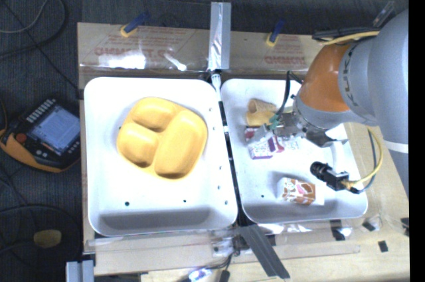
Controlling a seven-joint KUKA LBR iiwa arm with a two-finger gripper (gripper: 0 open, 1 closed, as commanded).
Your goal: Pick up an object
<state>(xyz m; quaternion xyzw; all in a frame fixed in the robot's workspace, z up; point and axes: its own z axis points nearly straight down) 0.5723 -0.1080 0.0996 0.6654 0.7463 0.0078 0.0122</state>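
Note:
In the right bin (352, 208) lie a tan cone-shaped piece (260, 109), a small white and purple packet (263, 148) with a red bit beside it, and a brown and white carton (299, 190) near the front. My gripper (280, 128) reaches down into the bin's back left part, just right of the tan piece and above the purple packet. The wrist hides its fingertips. A large yellow lumpy object (163, 136) fills the middle of the left bin (106, 208).
The arm (362, 85) with its orange band covers the right bin's back right corner. A black cable and connector (331, 174) hang over the right bin. A handheld pendant (46, 135) lies on the floor to the left. Clamps hold plastic sheeting behind the bins.

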